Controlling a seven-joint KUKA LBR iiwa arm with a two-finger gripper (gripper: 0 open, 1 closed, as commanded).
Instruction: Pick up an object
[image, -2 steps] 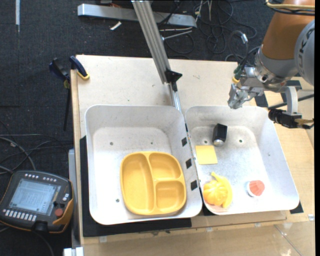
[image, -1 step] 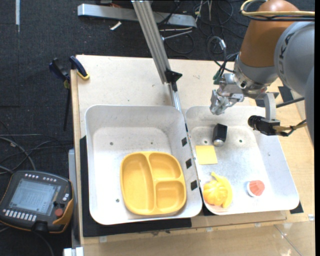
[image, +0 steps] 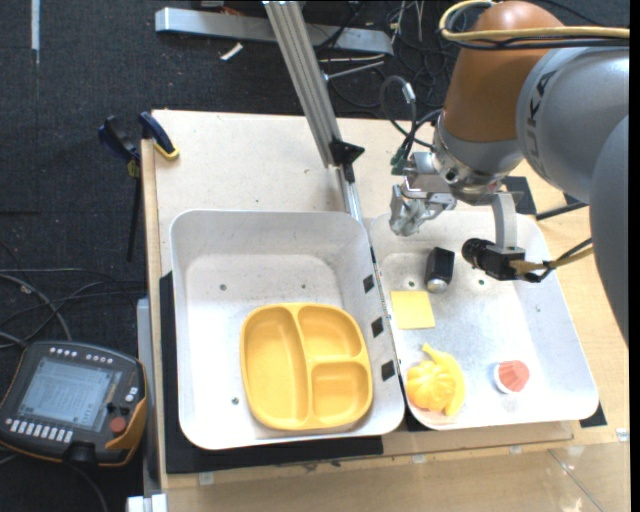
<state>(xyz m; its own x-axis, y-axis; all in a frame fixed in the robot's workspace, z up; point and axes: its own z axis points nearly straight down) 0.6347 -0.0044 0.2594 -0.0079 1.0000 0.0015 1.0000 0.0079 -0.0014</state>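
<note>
My gripper (image: 408, 222) hangs over the far left corner of the right bin (image: 560, 345), and its metal tips blur together so that I cannot tell how wide they stand; nothing shows between them. Just beside me lies a small black block (image: 440, 268), then a flat yellow square (image: 412, 309), a lumpy yellow toy (image: 436, 385) and a round red piece (image: 512, 376) near the front rim. The left bin (image: 200, 260) holds a smooth yellow tray (image: 305, 365) with three compartments.
</note>
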